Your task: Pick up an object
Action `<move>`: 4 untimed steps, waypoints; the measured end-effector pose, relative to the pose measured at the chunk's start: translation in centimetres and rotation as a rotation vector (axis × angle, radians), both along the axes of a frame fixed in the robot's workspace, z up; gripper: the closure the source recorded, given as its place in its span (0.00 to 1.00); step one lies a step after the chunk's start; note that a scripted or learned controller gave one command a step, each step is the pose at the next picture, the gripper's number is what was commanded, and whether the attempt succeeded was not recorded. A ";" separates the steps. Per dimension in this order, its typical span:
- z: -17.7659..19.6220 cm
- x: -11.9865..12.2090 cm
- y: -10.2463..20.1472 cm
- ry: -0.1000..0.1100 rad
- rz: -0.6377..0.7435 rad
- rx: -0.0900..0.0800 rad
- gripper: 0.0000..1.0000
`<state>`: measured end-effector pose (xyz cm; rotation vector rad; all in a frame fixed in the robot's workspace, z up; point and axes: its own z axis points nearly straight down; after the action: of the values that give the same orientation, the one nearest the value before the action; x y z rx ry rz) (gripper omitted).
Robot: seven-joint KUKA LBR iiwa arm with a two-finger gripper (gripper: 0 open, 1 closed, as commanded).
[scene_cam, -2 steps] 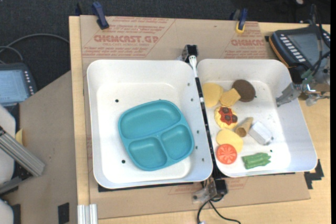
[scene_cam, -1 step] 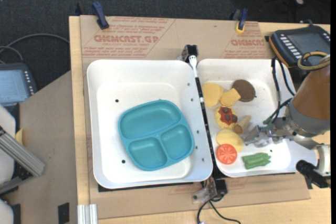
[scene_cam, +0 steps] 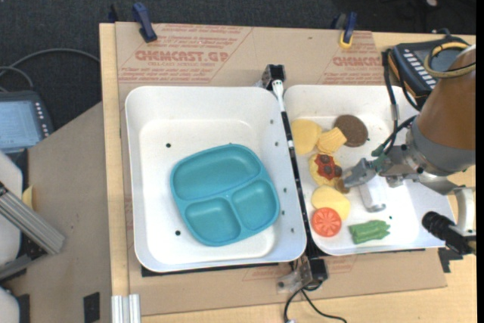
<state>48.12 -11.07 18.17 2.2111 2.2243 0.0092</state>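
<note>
Camera view, looking down on both bins: the left bin (scene_cam: 144, 117) has a teal divided tray (scene_cam: 224, 194) lying in it, three compartments, nothing on it as far as the shot shows. All the pickable stuff is over in the right bin (scene_cam: 355, 96). There's a brown round piece (scene_cam: 352, 129) near the back, a couple of yellow pieces (scene_cam: 318, 138) just left of it, a red and dark bit (scene_cam: 327, 166) below those, then another yellow piece (scene_cam: 330, 200) with a red tomato slice (scene_cam: 327, 222) touching it at the front, and a green piece (scene_cam: 370, 231) near the front wall.

The arm comes in from the right, and the gripper (scene_cam: 363, 179) is down inside the right bin, roughly in the middle of the toy food pile, just right of the red and dark bit. The fingers look spread a bit rather than pinched together, one pointing left toward the food and one down toward the bin floor, and there's nothing visibly between them.

So progress-wise: the reach into the bin looks done, the actual grab not yet. No object is lifted, everything is lying on the bin floor. What's left, by the look of it, is closing on one piece (the red and dark bit seems the nearest candidate) and raising it clear.
</note>
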 end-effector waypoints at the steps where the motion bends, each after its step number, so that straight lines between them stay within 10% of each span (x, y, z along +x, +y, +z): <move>1: -7.6 -0.4 1.7 0.017 -0.005 0.003 0.00; 2: -8.8 0.4 0.2 -0.009 -0.005 0.000 0.00; 3: -2.3 -0.1 -0.5 0.000 -0.005 -0.003 0.00; 4: 0.5 -0.1 3.2 0.003 -0.001 -0.001 0.00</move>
<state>48.03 -7.90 18.64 2.2135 2.2242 0.0053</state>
